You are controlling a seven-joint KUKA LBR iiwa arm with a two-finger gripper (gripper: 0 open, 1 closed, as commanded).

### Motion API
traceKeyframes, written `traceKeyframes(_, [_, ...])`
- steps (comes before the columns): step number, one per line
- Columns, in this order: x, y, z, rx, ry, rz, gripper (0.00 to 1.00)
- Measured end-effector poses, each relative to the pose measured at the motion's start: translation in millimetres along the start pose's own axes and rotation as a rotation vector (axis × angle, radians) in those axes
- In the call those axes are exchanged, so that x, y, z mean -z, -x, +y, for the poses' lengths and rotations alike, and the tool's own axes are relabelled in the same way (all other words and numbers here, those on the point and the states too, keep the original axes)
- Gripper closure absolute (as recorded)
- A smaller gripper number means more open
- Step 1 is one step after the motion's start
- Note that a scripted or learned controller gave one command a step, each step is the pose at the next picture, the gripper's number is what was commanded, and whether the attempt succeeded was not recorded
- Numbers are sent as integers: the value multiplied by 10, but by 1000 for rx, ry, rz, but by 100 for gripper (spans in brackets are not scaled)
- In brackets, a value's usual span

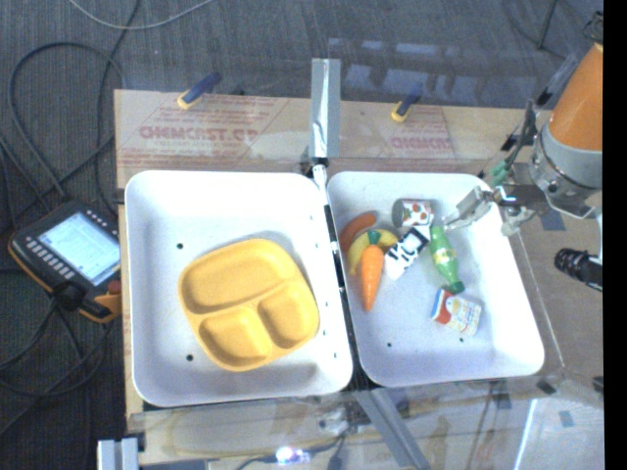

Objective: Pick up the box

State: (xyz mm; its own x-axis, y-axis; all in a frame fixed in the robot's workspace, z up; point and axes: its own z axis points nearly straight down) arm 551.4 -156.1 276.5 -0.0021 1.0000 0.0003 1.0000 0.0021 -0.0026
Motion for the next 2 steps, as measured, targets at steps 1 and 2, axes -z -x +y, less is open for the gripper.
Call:
traceKeyframes(1, [-1869, 373, -373, 25, 12, -3, 0])
traceKeyframes(2, [-1765, 409, -288, 247, 1, 0, 0])
